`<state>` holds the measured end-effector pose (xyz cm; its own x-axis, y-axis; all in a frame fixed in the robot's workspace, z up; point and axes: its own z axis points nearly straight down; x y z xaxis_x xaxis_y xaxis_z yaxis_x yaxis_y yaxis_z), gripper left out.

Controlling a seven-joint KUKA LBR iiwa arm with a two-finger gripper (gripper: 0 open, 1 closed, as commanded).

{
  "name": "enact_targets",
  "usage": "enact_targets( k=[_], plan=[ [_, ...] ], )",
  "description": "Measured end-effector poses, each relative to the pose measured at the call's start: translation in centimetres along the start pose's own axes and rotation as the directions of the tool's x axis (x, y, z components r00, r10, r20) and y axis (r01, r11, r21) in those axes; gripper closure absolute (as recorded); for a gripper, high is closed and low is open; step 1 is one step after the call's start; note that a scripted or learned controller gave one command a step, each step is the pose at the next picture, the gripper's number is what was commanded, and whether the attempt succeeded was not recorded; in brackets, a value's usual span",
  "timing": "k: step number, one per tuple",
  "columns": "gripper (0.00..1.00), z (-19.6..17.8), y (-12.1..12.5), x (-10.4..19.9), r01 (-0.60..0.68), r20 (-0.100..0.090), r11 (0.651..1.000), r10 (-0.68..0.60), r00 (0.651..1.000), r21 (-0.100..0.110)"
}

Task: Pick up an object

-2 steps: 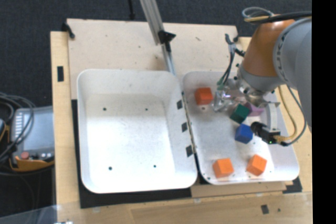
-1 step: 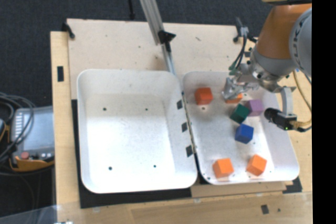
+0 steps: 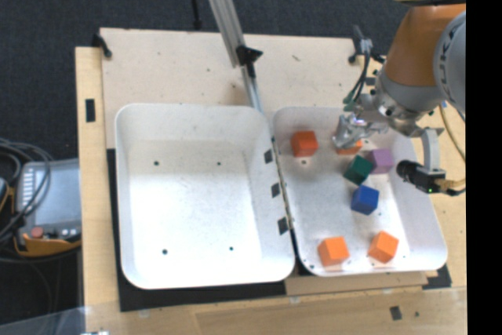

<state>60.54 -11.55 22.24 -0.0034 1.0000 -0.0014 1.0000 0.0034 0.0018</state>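
Two orange cubes [image 3: 333, 250], matte, w/ blue cube [image 3: 365, 200]

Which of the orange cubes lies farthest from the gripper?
The orange cube at the right bin's near edge, left of its neighbour. The third orange cube sits just left of the gripper.
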Motion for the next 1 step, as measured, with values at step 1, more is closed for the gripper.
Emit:
enact_targets(
  k=[1],
  plan=[
    [1.0, -1.21, 0.36, 5.37, 0.005, -0.003, 1.0, -0.005, 1.0, -0.002]
  ],
)
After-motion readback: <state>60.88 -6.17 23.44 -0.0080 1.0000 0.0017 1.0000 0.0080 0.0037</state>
